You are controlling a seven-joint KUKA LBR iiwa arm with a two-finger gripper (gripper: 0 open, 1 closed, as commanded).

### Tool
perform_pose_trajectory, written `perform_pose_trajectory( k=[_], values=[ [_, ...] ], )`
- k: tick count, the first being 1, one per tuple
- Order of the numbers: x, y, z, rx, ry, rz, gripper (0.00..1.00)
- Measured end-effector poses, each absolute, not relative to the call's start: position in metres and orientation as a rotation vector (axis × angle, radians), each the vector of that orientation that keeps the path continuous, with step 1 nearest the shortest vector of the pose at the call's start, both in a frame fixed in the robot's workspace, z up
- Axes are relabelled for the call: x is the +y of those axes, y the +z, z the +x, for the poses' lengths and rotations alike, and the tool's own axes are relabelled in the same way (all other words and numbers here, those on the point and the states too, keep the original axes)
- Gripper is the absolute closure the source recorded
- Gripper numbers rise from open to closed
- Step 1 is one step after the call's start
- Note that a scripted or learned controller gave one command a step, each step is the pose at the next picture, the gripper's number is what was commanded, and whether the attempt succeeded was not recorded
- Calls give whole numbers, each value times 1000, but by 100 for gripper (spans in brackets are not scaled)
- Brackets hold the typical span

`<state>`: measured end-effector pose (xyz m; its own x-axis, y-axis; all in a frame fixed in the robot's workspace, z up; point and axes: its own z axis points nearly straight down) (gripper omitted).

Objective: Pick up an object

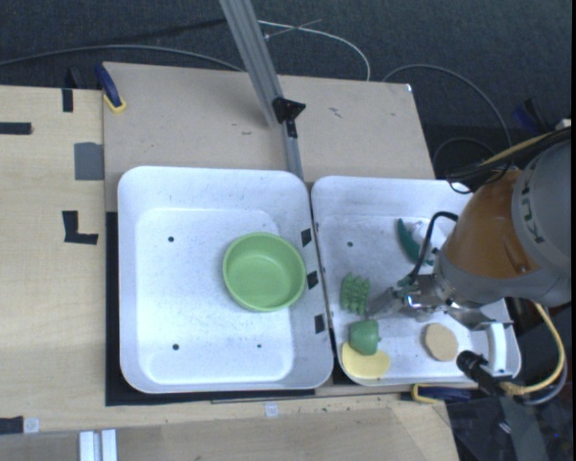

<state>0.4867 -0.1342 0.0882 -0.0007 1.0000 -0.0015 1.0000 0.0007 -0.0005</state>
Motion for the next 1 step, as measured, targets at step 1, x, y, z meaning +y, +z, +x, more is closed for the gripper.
perform_pose_trajectory(
  k=[1],
  values=[
    [-133, 99, 486, 2225, -2, 2222, 100]
  ],
)
